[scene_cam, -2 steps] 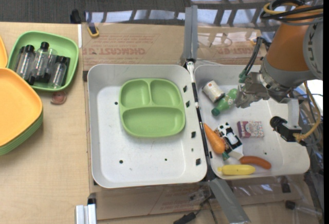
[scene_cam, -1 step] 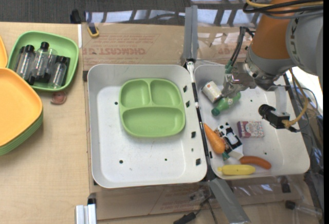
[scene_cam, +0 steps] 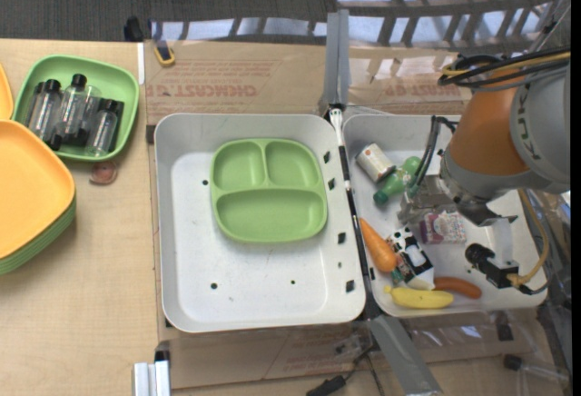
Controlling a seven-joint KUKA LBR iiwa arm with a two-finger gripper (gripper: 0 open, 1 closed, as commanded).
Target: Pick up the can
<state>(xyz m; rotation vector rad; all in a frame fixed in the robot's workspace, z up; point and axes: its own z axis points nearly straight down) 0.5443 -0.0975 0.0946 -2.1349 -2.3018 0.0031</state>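
Two shallow white bins sit side by side on the counter [scene_cam: 82, 321]. The left bin [scene_cam: 182, 294] carries a green divided plate [scene_cam: 269, 189], lying flat toward its far half. The right bin [scene_cam: 359, 129] holds the clutter: the can [scene_cam: 373, 161], small and white, lies on its side near the bin's far-left corner, with a green bottle [scene_cam: 399, 180] just beside it. Along the left wall rests a carrot [scene_cam: 379, 246]; a banana [scene_cam: 421, 297] and a red-orange sausage-shaped item [scene_cam: 457, 287] lie at the near edge, and a pink-and-white packet [scene_cam: 444, 226] sits mid-bin. The grey arm with its orange band [scene_cam: 486, 140] reaches in from the right, its gripper [scene_cam: 419, 214] low over the middle of the right bin, near the packet and apart from the can. Whether the jaws stand wide or narrow cannot be told. At the counter's left, a green tray [scene_cam: 36, 76] holds dark-capped bottles [scene_cam: 73, 117], beside stacked orange plates [scene_cam: 32, 199].
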